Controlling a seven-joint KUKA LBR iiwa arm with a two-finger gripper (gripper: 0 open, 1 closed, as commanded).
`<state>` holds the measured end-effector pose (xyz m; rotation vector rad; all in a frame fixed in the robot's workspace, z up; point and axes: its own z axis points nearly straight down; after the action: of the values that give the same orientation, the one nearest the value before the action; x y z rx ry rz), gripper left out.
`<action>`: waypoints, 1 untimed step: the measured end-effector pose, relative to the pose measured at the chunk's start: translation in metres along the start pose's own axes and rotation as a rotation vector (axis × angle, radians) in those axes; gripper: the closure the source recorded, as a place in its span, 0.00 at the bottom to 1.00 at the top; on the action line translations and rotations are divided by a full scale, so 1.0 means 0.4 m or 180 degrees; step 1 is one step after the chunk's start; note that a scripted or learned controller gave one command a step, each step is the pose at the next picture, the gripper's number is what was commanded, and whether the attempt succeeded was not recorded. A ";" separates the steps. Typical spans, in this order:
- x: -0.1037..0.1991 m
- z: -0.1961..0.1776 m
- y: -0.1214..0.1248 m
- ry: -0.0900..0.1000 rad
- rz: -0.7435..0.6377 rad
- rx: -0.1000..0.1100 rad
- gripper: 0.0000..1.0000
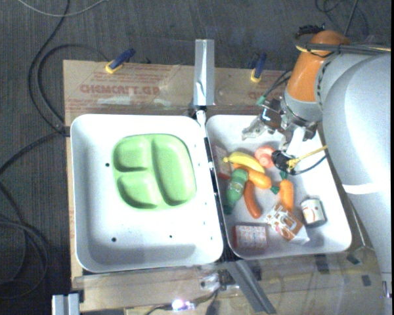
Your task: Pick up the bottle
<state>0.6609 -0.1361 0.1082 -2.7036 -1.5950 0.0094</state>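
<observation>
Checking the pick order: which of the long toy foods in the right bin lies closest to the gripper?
The yellow banana, uppermost in the pile, just below the gripper.

Faint mirrored print (120,89) — perhaps unreadable

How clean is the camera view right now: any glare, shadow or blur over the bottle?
Camera view: the green bottle is lit evenly, without glare, but small and soft-edged; the gripper is blurred and cluttered; the right bin shows bright white walls, and the green tray casts soft shadow in its compartments.
</observation>
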 end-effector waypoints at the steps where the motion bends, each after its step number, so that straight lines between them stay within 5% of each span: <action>1: -0.064 0.050 -0.092 0.0034 0.0767 -0.0044 0.00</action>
<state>0.6160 -0.1407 0.0886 -2.8822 -1.2614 -0.0157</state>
